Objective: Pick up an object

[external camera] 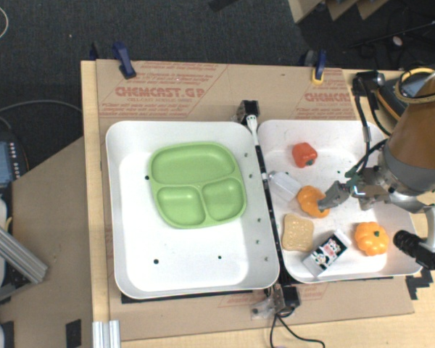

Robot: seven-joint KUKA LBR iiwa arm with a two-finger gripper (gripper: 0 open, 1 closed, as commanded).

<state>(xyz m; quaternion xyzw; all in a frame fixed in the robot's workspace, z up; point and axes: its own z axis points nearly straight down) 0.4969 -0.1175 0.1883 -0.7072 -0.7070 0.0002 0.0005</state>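
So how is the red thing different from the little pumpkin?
The red thing is red and sits at the far end of the right bin; the pumpkin is orange and sits at the near end. The pumpkin looks a bit bigger and rounder. Both are small toy foods lying loose in the same bin.

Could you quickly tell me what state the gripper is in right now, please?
Gripper: low in the right white bin, its tip at the small orange toy; whether it is open, closed or holding anything cannot be told.
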